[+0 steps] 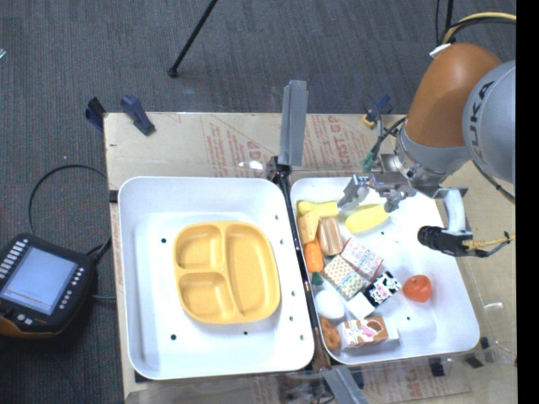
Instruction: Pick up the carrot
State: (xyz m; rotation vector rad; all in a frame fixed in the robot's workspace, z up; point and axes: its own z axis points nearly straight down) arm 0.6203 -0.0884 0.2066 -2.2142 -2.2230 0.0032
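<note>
Orange carrot lies against the left wall of the right bin, wedged beside a brown item and a patterned box. Pincer hovers over the bin's far end, fingers spread, nothing between them. Step looks like approach, no grasp yet. Next move likely needs a shift toward the left wall and near edge, then descent; carrot sits near, crowded by neighbours.

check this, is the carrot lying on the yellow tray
No, the carrot lies in the right bin against its left wall; the yellow tray sits in the left bin.
</note>
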